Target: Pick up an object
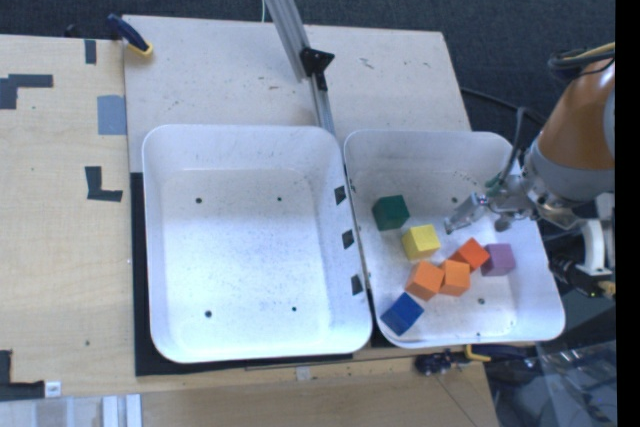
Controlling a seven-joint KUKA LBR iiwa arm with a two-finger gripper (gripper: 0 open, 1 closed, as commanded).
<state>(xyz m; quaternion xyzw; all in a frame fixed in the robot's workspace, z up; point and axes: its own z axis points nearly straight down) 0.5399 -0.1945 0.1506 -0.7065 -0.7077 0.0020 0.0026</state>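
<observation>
Several small cubes lie in the right bin (520, 315): a green one (390, 211), a yellow one (421, 240), three orange ones (427, 280) (456, 277) (470, 255), a purple one (499, 259) and a blue one (402, 313) near the front rim. My gripper (468, 213) hangs over the right bin's middle right, just above and to the right of the yellow cube and just behind the rear orange cube. No cube is visibly lifted off the bin floor.
The left bin (160, 215) shares a raised rim with the right one. A slanted metal rail (285, 5) runs from the top down to the bins' divide. A blue and yellow tool (130, 35) lies at the bench's back left.
</observation>
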